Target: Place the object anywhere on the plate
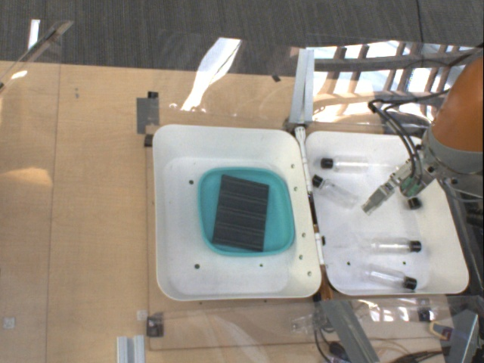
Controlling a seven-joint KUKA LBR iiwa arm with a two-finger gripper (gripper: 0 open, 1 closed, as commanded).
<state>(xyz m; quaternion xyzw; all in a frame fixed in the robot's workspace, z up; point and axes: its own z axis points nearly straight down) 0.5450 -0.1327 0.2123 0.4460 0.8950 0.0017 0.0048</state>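
A dark ribbed block (241, 212) lies flat on the teal plate (208, 233), close to its middle, turned slightly off square. The plate sits in the left white bin (170, 203), with bare bin floor showing all round it.

The pincer (376, 200) is well apart from that block, over in the right white bin (454, 271), across the rims where the 2 bins meet. It points down and to the left at a slant, a pale slim tip low over the bin floor. From here I cannot tell how far its fingers stand apart, and nothing shows between them.

Around it in the right bin lie clear tubes with black caps. 1 (344, 163) lies near the top, and another black-capped tube (330, 189) lies just below it, left of the pincer's tip. 2 more lie lower down, 1 (395, 245) near the middle and 1 (389, 278) close to the bottom rim.

The arm's orange band (463, 112) bulks at the right, with black cables (397, 116) looping over the bin's top corner.
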